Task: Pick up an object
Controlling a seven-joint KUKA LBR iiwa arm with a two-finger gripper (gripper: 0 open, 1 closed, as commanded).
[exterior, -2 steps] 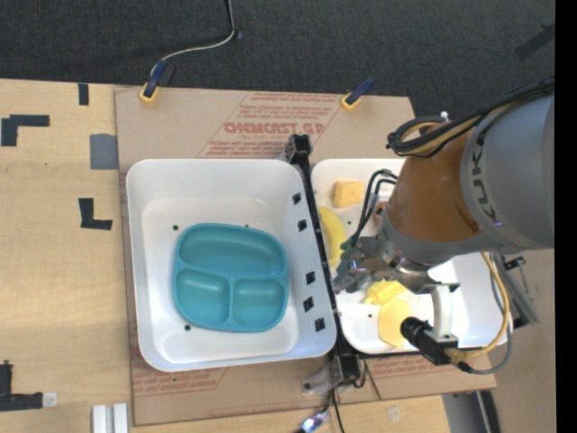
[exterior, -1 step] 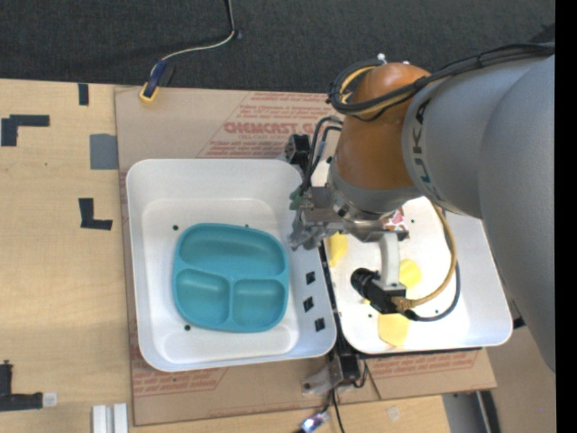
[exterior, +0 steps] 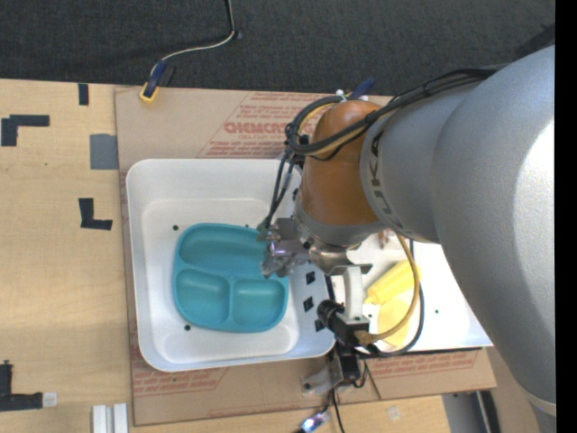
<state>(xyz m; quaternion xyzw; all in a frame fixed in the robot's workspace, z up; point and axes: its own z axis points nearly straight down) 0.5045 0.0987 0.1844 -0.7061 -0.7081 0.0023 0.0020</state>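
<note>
A teal divided plate (exterior: 227,278) with three compartments lies in the left white bin (exterior: 149,197). My gripper (exterior: 276,253) hangs at the plate's right rim, close to the wall between the two bins. The arm's orange band and grey body cover most of the right bin (exterior: 451,318). A yellow object (exterior: 389,289) lies in the right bin, partly hidden behind the wrist.
Both bins rest on a cardboard sheet (exterior: 180,124) on the wooden bench. A cable with a yellow plug (exterior: 151,87) lies at the back left. Black marker shapes (exterior: 90,215) sit on the bench to the left.
</note>
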